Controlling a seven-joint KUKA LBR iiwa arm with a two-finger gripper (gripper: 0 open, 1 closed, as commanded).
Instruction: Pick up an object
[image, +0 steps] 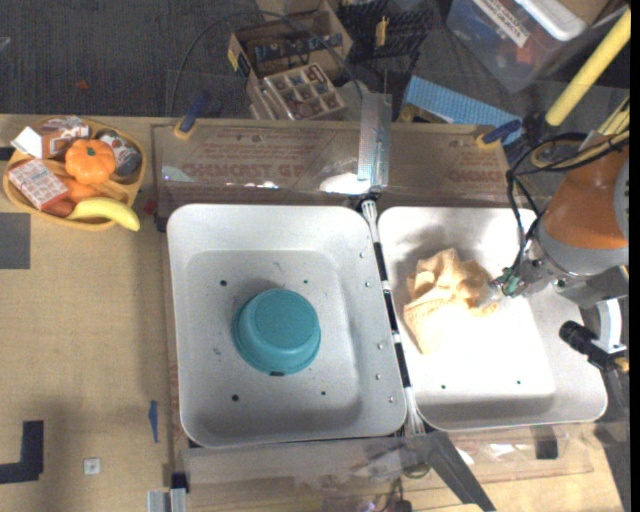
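We are reaching the gripper (503, 287) to the cloth (445, 296) right of the teal bowl (278, 331), grip unclear, nothing lifted yet.

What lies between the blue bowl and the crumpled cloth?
In the camera view, between the blue bowl and the crumpled cloth lie bare white floor of the left bin and the two bins' touching rims.

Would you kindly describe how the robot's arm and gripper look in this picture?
The arm is rounded and grey with a broad orange band above the wrist. Thin black cables loop beside it. The gripper is small, dark and metallic at the tip, with black parts lower down.
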